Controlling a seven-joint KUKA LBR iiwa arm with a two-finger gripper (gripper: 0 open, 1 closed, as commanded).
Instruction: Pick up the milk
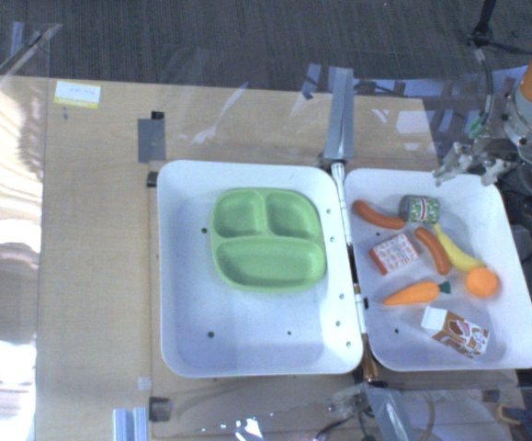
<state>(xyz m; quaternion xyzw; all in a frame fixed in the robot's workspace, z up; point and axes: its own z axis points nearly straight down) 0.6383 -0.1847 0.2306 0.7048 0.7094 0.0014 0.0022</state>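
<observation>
Wooden bench (82, 246) under my two bins; milk (456, 330) lying in right bin (514, 246), near corner, below carrot (413, 293); gripper (472, 162) over far rim, well apart from milk; finger state I cannot tell

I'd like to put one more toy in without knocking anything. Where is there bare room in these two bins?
The left bin has a wide bare strip below the green plate and a narrower one on its left. In the right bin, toys crowd the middle; bare floor lies left of the milk carton, below the carrot.
</observation>
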